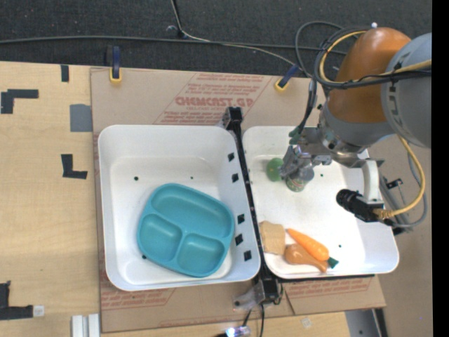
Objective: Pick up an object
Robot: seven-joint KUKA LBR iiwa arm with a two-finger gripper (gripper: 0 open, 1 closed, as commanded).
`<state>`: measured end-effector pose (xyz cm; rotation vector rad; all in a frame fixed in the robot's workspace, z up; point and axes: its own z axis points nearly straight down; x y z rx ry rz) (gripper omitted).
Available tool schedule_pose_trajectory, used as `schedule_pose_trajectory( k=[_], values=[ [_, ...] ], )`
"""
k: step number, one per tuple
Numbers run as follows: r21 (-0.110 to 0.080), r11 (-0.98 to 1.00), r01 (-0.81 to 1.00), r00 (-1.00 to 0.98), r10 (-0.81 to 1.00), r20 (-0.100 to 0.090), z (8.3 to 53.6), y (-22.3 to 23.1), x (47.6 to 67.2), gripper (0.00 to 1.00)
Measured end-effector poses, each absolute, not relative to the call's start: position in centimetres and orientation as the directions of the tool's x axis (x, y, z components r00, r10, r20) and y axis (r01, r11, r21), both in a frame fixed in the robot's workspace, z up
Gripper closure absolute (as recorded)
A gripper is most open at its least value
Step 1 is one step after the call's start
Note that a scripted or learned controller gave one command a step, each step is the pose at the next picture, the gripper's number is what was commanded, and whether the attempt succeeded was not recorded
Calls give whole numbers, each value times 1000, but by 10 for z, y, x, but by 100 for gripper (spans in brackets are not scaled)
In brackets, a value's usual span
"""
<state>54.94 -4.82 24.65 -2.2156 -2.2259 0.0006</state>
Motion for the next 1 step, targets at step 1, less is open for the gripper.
schedule_pose_trajectory(
  k=[1],
  values=[
    [-3,6,1000,-6,1000,1,230,7,550,100]
  ],
)
